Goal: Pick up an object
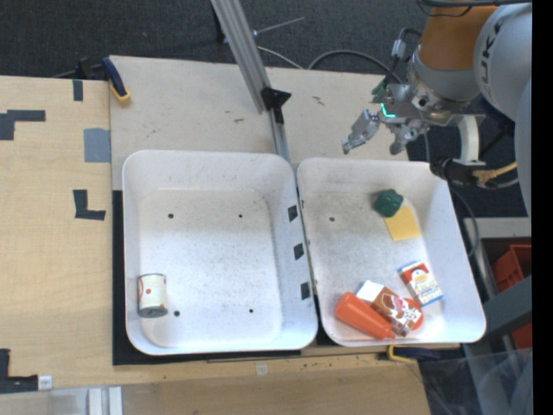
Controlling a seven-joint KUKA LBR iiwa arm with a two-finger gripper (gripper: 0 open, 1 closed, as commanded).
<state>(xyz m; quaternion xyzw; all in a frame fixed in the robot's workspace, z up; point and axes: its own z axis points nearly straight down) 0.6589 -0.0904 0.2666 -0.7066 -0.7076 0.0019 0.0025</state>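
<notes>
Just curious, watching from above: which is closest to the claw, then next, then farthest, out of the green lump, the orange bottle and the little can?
1. Green lump, right bin's far end, just below the claw.
2. Orange bottle, right bin's near end.
3. Little can, left bin's near left corner.

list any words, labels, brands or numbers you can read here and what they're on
No text reads clearly at this size.
Grey arm segment: large dark letters at the frame's right edge, cut off, unreadable.
Small carton: red and blue print, too blurred.
Brown packet: printed, too blurred.
Can in the left bin: label with a red mark, too small.
</notes>
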